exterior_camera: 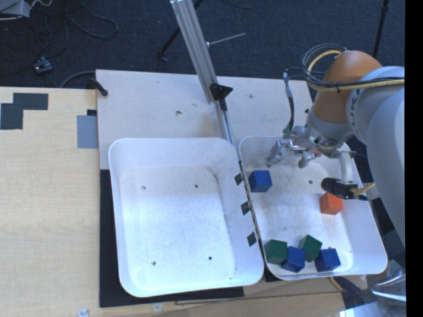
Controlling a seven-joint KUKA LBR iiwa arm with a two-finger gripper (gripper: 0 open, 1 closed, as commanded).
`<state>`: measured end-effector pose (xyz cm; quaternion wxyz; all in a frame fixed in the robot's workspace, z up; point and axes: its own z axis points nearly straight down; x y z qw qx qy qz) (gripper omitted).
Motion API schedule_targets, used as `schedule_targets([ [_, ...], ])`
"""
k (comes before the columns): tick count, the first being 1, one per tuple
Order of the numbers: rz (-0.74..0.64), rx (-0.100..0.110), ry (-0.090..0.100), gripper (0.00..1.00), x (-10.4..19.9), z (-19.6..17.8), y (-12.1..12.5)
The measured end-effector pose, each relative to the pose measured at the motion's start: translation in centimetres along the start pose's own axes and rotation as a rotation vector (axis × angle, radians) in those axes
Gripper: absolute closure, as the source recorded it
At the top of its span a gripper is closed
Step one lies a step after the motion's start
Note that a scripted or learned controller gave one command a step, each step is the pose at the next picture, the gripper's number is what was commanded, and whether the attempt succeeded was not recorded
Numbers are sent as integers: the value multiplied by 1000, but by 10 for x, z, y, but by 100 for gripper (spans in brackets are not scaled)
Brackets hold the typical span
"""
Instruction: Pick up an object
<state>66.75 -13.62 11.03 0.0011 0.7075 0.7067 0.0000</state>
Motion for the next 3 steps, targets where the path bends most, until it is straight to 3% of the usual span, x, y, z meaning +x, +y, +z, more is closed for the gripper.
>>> schedule_targets([
  [1,-5,2,4,0,63,-85,-67],
  [2,-4,-7,-2,0,29,-155,-11],
  [3,3,14,2,0,-8,-53,-67],
])
